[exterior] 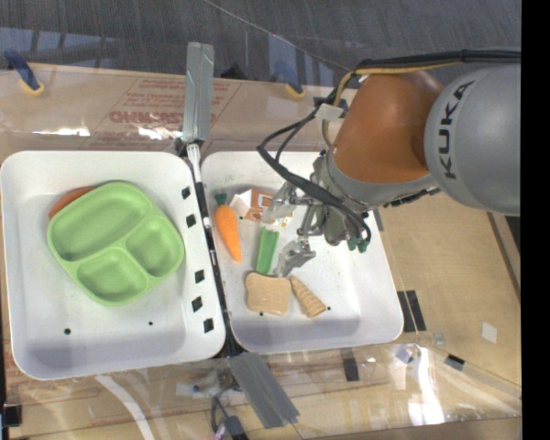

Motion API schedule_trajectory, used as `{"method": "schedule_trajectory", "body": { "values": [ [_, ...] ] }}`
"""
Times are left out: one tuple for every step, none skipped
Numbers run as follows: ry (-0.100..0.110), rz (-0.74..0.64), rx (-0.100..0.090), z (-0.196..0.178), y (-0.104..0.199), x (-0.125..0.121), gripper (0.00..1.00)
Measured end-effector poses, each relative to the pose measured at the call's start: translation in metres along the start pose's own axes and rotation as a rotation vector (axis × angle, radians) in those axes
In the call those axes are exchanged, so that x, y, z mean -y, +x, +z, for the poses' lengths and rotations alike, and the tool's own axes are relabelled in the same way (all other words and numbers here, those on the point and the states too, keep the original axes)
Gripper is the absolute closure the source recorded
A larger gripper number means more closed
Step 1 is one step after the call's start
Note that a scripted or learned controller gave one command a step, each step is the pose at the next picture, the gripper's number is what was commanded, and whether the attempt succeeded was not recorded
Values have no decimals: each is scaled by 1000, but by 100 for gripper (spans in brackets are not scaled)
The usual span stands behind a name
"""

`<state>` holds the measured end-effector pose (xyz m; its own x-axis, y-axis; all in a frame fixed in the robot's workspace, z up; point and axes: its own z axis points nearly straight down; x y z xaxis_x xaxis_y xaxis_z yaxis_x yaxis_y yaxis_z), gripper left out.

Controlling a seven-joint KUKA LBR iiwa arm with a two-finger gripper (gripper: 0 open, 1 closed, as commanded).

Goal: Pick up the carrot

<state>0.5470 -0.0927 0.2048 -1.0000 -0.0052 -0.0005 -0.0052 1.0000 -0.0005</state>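
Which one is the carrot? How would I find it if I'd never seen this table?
Look at the right white bin, the one the arm reaches over. Along its left wall lies the carrot, short and bright orange with a bit of green at its top end. Next to it are a green stick and tan bread pieces, so colour gives it away.

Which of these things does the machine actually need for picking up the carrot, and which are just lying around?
Needed:
carrot
end effector
right bin

Lying about:
green divided plate
bread slice
cone-shaped piece
green stick
left bin
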Motion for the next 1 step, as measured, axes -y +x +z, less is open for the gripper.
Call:
{"method": "schedule_trajectory", "body": {
  "values": [
    [-2, -125, 1, 13, -67, -56, 0]
  ]
}}
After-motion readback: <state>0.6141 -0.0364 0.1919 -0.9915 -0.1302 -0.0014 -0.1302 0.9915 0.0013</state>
